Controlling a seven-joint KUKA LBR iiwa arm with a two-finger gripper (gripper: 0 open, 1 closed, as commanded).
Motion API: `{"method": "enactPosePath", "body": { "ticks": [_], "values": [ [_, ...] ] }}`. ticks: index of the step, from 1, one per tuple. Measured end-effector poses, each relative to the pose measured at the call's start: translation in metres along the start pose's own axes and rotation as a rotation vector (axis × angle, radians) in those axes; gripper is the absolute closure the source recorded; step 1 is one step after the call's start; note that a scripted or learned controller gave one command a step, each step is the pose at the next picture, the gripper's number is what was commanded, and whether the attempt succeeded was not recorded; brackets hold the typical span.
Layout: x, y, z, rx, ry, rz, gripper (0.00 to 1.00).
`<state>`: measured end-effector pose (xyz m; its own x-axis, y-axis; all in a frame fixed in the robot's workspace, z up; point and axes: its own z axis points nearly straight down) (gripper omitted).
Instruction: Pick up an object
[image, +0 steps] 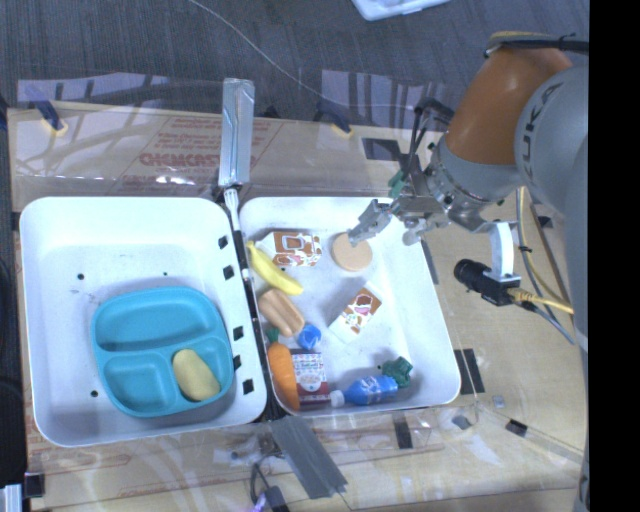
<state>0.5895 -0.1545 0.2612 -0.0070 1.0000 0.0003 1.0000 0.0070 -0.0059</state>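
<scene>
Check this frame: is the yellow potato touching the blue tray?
Touching. The camera view shows the potato lying inside the blue tray, in its lower right compartment.

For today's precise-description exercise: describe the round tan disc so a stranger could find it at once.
Start at the right bin. Near its far wall, beside the gripper, lies the tan disc. It is the one flat, plain round thing there; the neighbouring carton is boxy and printed.
</scene>
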Motion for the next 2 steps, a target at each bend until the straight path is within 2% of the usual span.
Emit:
{"method": "enactPosePath", "body": {
  "ticks": [1, 2],
  "values": [
    [-0.007, -0.085, 0.148, 0.008, 0.002, 0.158, 0.00],
    [0.025, -0.002, 0.172, -0.003, 0.001, 0.343, 0.00]
  ]
}}
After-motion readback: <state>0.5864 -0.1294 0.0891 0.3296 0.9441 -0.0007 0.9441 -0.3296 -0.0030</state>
